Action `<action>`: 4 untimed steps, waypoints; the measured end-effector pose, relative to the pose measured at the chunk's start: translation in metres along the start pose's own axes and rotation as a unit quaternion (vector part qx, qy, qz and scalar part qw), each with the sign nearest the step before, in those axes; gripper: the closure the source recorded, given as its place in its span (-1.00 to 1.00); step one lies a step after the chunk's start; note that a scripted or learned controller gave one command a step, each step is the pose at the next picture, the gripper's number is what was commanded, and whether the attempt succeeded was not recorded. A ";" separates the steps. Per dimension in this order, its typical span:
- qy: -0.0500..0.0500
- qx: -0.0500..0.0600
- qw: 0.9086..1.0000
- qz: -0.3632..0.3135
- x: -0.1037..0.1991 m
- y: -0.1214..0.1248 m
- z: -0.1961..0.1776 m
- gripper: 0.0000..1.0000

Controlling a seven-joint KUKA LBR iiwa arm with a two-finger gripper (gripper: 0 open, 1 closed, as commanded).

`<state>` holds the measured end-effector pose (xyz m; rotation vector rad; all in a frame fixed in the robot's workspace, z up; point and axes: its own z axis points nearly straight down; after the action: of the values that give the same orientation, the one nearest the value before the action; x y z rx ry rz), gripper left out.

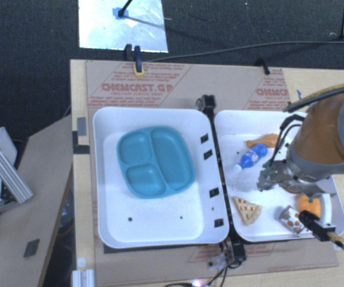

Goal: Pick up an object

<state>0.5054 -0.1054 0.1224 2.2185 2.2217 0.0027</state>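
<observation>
My gripper hangs low over the middle of the right bin, its dark fingers pointing left. Just up and left of it lies a small blue bottle with a white cap. An orange piece rests behind the bottle. A toy pizza slice sits near the bin's front left. At the front right lie a small printed can and an orange object. Nothing shows between the fingers.
The left bin holds a blue divided plate. Black clips run along the seam between the bins. The arm's orange band covers the right bin's far right side.
</observation>
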 end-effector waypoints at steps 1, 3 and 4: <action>0.000 -0.002 1.000 -0.001 0.001 0.005 -0.043 1.00; -0.001 -0.003 1.000 -0.002 0.008 0.002 -0.151 1.00; 0.001 0.000 1.000 -0.004 0.057 0.003 -0.143 1.00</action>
<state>0.5084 -0.0488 0.2650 2.2100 2.2306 0.0050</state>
